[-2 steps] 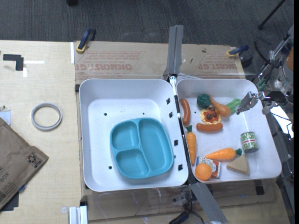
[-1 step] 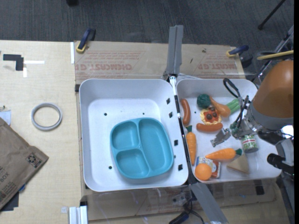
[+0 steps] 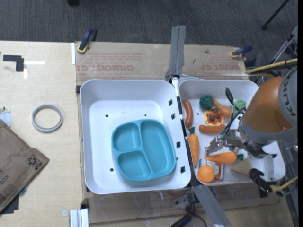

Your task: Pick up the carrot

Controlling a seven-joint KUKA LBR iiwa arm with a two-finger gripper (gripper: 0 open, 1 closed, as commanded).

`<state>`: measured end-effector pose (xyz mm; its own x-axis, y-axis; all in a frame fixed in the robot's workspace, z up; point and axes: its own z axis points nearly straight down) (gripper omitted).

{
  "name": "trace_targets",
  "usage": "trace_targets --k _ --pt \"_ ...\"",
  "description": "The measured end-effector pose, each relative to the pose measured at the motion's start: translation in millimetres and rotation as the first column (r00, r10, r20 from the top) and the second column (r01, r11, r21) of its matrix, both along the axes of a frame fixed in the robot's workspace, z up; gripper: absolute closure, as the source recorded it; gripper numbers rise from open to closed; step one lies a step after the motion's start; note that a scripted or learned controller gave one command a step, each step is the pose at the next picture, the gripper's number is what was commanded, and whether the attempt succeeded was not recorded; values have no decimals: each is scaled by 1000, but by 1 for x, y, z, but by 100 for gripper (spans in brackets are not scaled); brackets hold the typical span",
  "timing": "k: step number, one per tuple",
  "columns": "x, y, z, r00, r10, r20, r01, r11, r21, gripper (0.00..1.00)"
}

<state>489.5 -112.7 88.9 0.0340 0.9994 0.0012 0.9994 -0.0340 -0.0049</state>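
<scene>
jaws above carrot [image 3: 222, 157], two carrots

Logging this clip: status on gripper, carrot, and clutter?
Gripper low in right bin, fingers unclear. One carrot by the divider, another at the gripper; not seen held. Orange, hot dog crowd close.

A blue divided plate [image 3: 142, 149] lay in the left bin [image 3: 90, 141] at frame centre. A tape ring [image 3: 47, 117] and a cardboard box [image 3: 14, 167] sat at far left.
</scene>
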Motion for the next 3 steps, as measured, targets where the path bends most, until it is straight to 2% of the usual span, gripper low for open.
trace_targets --k 1,2,3 --pt "-12 -38 0 998 -60 1 60 998 0 0" --pt "-11 -39 7 998 -64 -2 64 998 0 100" --pt "-11 -39 7 998 -63 -2 63 998 0 0"
